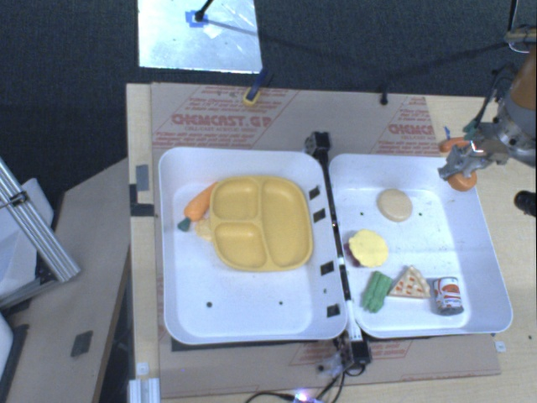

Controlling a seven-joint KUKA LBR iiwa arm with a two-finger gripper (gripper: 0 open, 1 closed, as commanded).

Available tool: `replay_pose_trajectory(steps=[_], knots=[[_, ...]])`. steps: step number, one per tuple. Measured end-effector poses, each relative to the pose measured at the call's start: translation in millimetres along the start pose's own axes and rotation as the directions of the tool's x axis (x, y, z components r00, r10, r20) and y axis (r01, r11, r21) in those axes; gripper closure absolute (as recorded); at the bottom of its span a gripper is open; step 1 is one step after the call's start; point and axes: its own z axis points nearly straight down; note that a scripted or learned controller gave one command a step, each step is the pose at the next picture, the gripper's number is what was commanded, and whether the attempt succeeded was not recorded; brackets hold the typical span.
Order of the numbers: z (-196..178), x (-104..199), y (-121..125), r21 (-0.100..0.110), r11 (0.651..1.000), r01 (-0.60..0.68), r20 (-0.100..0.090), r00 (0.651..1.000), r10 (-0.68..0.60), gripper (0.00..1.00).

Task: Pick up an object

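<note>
Yellow tray [256, 222] in left bin [180, 309]; end effector [460, 168] pinching orange object [462, 180] (right bin's [491, 263] edge).

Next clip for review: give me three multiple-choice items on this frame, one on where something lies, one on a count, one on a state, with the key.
1. Where does the carrot lie?
A. In the left bin, touching the yellow tray's left edge
B. In the right bin, beside the can
C. On the bench outside both bins

2. How many compartments does the yellow tray have?
A. Two
B. Three
C. Five

3. How does the can rest?
A. Standing upright on the tray
B. Lying on its side in the right bin's near corner
C. Held in the tool

Key: 1 A, its orange body lies against the tray's left rim in the left bin. 2 B, two upper sections and one lower. 3 B, its side faces up by the pizza slice in the right bin; the tool hangs over that bin's far right rim.
</note>
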Motion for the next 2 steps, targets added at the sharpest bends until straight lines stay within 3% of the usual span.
replay_pose_trajectory(steps=[2], knots=[[-13.1, 100.1, -48.4, 0.003, 1.0, 0.004, -0.002, 1.0, -0.004, 1.0]])
